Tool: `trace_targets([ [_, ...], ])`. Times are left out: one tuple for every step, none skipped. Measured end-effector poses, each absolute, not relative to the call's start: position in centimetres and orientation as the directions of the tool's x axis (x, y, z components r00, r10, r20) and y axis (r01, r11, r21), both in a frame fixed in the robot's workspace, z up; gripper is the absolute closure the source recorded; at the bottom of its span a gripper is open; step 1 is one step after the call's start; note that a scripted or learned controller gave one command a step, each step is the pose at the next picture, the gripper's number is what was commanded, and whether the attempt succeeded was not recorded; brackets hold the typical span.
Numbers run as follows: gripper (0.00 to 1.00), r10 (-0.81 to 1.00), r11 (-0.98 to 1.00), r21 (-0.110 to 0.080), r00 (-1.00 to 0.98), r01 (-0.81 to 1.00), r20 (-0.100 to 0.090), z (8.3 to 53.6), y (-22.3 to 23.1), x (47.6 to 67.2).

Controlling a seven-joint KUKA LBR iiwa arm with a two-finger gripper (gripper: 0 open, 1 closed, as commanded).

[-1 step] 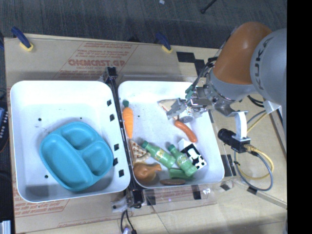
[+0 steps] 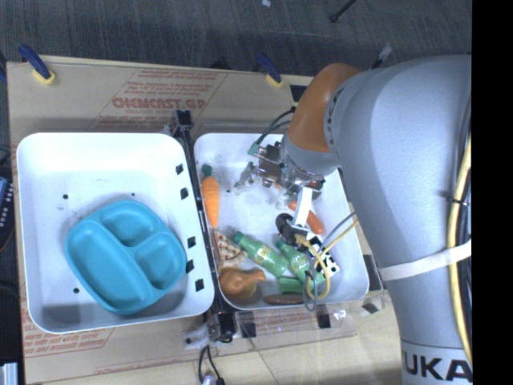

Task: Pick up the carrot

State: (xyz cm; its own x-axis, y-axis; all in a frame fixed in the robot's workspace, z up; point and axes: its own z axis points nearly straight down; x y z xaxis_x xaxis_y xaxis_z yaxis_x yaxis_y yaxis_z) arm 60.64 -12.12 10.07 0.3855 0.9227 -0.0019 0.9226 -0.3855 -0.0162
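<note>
1. Carrot [image 2: 211, 201] is the thing to pick: it lies in the right bin [image 2: 240, 147], along that bin's left wall, with its green top pointing to the far side. It is flat on the bin floor and nothing lies on it, so I judge it can be reached from above.
2. Nearest to the camera, along the front wall of the right bin, is a crowd of things: a brown piece like a chicken leg [image 2: 240, 280], a green bottle [image 2: 260, 253], a waffle-like piece [image 2: 227, 249] and a small white die [image 2: 329, 268]. They touch one another. The carrot's lower end is near the waffle-like piece, so a low approach from the front looks risky to me.
3. In the left bin [image 2: 48, 155], a blue divided plate [image 2: 124, 253] rests on the floor, towards the front. I see nothing in its compartments.
4. Farther back, the pincer [image 2: 260, 175] hangs over the far middle of the right bin, to the right of the carrot and apart from it. Whether it is clenched or released, I cannot tell; I see no carrot in it.
5. Both bins stand on a cardboard sheet [image 2: 152, 95] on the tabletop, probably to keep them in place.
</note>
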Motion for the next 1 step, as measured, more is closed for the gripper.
trace_targets([
  [0.00, 0.812, -0.584, -0.005, 0.584, 0.812, -0.002, 19.38, -4.35, 63.10],
])
